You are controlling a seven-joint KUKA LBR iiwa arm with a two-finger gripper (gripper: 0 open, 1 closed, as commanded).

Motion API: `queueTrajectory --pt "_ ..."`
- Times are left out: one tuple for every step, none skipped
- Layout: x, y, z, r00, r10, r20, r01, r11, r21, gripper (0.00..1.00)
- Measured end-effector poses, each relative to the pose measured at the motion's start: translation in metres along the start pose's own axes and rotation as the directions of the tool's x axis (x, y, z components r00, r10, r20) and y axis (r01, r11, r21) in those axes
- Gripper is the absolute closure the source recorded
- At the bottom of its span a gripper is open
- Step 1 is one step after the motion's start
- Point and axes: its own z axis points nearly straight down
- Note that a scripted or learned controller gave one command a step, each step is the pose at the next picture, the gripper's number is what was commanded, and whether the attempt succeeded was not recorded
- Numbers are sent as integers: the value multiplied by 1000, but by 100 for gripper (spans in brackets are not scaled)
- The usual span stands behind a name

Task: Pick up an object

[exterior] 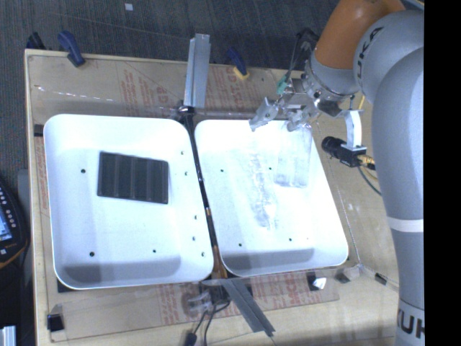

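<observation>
The pincer [281,115] hangs over the right bin's [328,247] far edge; whether it is open cannot be told. A dark ridged block [133,178] lies far to its left, in the left bin [61,265].

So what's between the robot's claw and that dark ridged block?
The camera view shows bare white floor of both bins, plus their rims, between the gripper and the dark ridged block.

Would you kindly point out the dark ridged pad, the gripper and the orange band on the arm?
dark ridged pad [133,178]: camera view, the middle of its top face, in the left bin.
gripper [282,119]: camera view, midway between its fingertips, over the right bin's far edge.
orange band [346,21]: camera view, its curved upper surface.
</observation>
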Motion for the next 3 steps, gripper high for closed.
queueTrajectory --pt "-7 -100 6 968 250 0 -250 968 1 0" --pt "-25 -100 -44 983 184 0 -184 983 -4 0" --pt "-22 -123 -93 982 188 0 -188 982 -6 0"
